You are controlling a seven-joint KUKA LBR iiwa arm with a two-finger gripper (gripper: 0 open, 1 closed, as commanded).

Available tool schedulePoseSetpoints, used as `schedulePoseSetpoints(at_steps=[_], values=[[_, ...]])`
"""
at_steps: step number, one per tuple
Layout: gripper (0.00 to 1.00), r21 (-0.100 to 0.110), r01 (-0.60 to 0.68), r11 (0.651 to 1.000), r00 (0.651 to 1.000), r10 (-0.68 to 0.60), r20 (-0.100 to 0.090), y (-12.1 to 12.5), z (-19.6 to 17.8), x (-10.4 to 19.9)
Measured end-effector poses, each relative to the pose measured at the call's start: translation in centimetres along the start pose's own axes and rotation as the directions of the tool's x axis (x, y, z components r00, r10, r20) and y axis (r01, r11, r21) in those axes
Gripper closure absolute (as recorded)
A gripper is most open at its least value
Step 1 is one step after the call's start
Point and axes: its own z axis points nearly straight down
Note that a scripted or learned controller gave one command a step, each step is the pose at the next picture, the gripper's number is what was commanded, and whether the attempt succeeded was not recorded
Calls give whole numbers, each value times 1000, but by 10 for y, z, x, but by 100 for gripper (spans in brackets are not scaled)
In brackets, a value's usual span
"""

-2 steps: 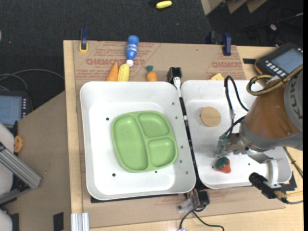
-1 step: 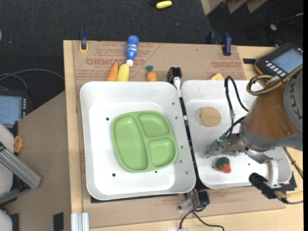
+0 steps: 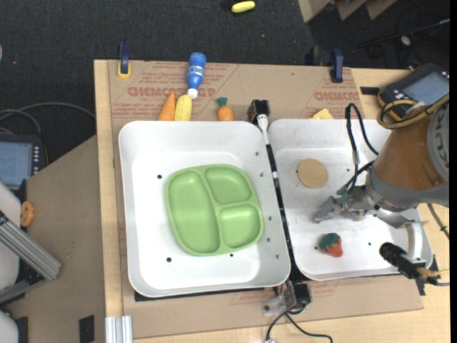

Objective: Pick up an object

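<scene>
Your pincer (image 3: pixel 327 211) sits low in the right bin (image 3: pixel 285 191), just above the little red-and-green strawberry toy (image 3: pixel 330 244); can't tell how open it is or whether it's got anything. The tan disc (image 3: pixel 312 173) is further up from the strawberry.

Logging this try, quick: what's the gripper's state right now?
Gripper: above the right bin, between the tan disc and the strawberry; open or shut cannot be told.
</scene>
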Motion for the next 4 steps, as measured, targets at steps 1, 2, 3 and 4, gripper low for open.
schedulePoseSetpoints(at_steps=[1,2,3,4], values=[[0,9,4,1000,1000,-4,-7,-30,0,47],[0,0,-5,1000,1000,5,3,-20,-1,-43],[0,-1,9,1000,1000,-9,-4,26,-1,27],[100,-1,2,1000,1000,-2,0,24,-11,22]])
